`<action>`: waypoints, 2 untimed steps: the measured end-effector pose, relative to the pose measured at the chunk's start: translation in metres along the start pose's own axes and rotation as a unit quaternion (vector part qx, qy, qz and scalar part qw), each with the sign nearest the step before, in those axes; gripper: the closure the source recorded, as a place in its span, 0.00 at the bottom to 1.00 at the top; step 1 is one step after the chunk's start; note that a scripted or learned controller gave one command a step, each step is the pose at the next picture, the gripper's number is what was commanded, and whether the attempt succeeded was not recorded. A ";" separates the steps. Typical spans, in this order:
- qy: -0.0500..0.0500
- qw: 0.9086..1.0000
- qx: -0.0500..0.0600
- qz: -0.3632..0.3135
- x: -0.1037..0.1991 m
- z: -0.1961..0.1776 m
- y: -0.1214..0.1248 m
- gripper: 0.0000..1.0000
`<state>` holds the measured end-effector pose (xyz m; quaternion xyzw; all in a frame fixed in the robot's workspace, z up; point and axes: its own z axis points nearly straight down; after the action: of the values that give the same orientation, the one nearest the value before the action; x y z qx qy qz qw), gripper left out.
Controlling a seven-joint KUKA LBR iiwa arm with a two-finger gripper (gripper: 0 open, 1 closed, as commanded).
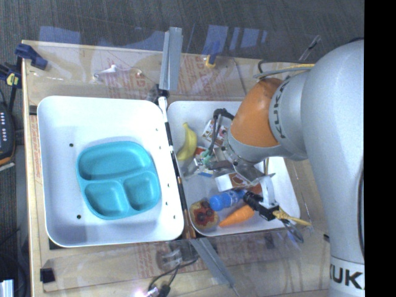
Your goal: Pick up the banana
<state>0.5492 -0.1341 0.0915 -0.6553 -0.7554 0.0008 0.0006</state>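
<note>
The yellow banana (pixel 188 142) lies along the left wall of the right bin (pixel 286 193), near its upper left corner. My gripper (pixel 204 160) hangs low in that bin, just right of and below the banana's lower end. Nothing shows between its fingers, and whether it touches the banana I cannot tell. The orange band and grey arm cover the bin's right half.
The left bin (pixel 55 166) holds a blue three-compartment tray (pixel 119 179). At the right bin's front lie a blue bottle (pixel 224 200), an orange carrot (pixel 238 216) and a dark red item (pixel 203 215). A metal divider rail (pixel 170 57) stands behind the bins.
</note>
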 end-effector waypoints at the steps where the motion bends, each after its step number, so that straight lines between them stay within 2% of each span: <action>1: 0.001 1.000 0.000 -0.018 -0.014 -0.001 0.069 0.00; 2: 0.006 0.996 0.022 -0.084 -0.029 0.004 0.093 0.00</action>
<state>0.6454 -0.1501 0.0876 -0.5892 -0.8076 0.0133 0.0194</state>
